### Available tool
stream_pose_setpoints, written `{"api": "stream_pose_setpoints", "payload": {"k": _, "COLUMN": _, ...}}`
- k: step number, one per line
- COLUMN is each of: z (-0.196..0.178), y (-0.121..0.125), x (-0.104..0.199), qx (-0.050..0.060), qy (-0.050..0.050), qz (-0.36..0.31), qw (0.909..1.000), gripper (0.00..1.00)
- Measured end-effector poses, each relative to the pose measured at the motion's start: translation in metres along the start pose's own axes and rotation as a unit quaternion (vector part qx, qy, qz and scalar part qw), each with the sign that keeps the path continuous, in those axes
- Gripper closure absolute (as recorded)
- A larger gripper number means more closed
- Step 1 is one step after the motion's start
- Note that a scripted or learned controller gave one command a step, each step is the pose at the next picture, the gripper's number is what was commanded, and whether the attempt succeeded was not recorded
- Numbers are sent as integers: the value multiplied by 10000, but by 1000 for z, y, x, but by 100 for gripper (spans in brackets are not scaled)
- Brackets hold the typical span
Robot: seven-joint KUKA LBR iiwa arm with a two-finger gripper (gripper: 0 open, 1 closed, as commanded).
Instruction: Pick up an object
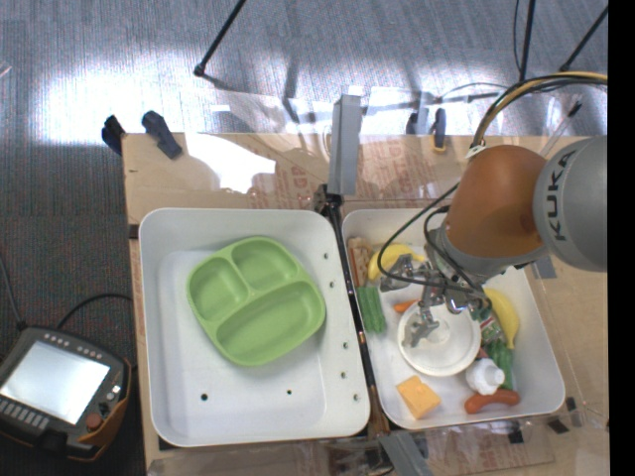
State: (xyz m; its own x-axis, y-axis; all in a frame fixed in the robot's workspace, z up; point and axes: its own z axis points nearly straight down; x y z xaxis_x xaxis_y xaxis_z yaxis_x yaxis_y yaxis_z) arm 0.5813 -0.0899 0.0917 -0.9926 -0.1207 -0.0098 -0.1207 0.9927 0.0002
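Here, tool (425, 331) directly over white bowl (440, 349), right bin (549, 365).

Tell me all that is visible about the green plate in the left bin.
The green plate is light green, looks like plastic, and has rounded corners. Raised ridges divide it into three compartments: two smaller at the back, one larger at the front. It lies flat and turned at an angle, on the floor of the left white bin, near its middle. Nothing else touches it.

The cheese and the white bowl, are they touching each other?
Apart. The camera view shows a strip of bin floor between the cheese and the bowl.
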Motion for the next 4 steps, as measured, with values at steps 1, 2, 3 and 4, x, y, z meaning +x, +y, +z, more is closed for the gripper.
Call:
{"api": "stream_pose_setpoints", "payload": {"k": 1, "z": -56, "y": -108, "x": -53, "qx": 14, "qy": 2, "qz": -800, "qw": 9968, "gripper": 0}}
{"api": "stream_pose_setpoints", "payload": {"k": 2, "z": -3, "y": -54, "x": -63, "qx": 9, "qy": -40, "qz": -289, "qw": 9996, "gripper": 0}}
{"api": "stream_pose_setpoints", "payload": {"k": 3, "z": -3, "y": -85, "x": -1, "qx": 9, "qy": -9, "qz": -152, "qw": 9999, "gripper": 0}}
{"api": "stream_pose_setpoints", "payload": {"k": 4, "z": -5, "y": -98, "x": 26, "qx": 17, "qy": -45, "qz": -100, "qw": 9999, "gripper": 0}}
